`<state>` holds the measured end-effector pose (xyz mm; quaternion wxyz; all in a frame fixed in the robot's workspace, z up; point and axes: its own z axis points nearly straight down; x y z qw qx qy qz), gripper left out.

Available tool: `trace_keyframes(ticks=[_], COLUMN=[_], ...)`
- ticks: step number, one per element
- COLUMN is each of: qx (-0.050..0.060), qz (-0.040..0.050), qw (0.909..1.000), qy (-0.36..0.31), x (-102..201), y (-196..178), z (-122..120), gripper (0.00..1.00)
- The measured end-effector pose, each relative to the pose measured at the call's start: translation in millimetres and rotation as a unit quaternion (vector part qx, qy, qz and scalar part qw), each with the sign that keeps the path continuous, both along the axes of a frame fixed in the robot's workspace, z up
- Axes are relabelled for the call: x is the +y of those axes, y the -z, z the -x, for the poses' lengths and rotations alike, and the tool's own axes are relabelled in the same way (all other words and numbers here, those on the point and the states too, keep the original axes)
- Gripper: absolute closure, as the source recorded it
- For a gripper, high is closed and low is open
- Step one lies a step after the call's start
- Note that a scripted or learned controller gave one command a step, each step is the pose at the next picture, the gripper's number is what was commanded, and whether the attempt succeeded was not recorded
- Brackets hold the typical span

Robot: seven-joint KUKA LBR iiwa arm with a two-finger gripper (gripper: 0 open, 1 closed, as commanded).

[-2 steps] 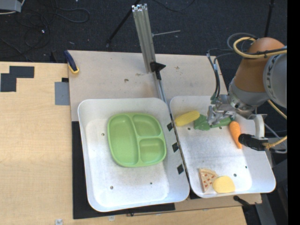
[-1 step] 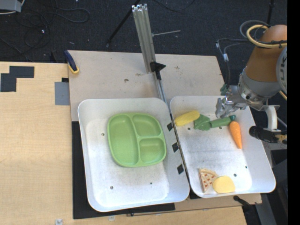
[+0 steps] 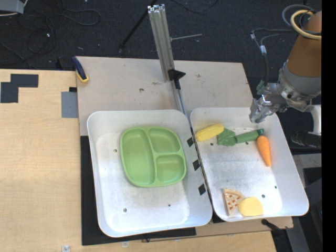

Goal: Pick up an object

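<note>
In the right bin (image 3: 294,193) lie a yellow corn cob (image 3: 209,132), a green toy piece (image 3: 237,137), an orange carrot (image 3: 264,149), a pizza slice (image 3: 231,200) and a yellow round piece (image 3: 251,207). My gripper (image 3: 258,113) hangs over the bin's far right corner, just above and to the right of the green piece and the carrot. Nothing shows between its tips.
The left bin (image 3: 105,193) holds a green divided plate (image 3: 153,156). An upright metal post (image 3: 163,43) rises behind the bins, near their dividing edge. Wooden bench surface (image 3: 37,156) lies to the left.
</note>
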<state>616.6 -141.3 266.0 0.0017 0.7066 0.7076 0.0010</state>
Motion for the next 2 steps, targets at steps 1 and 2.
trace_keyframes(ticks=[1,2], qx=[0.003,0.004], qz=[-0.0016,-0.0011], qw=[1.0000,1.0000], qy=[-0.002,-0.001], x=[49.6,94.0], y=[-3.9,12.3], z=[8.5,18.2], gripper=[1.00,1.00])
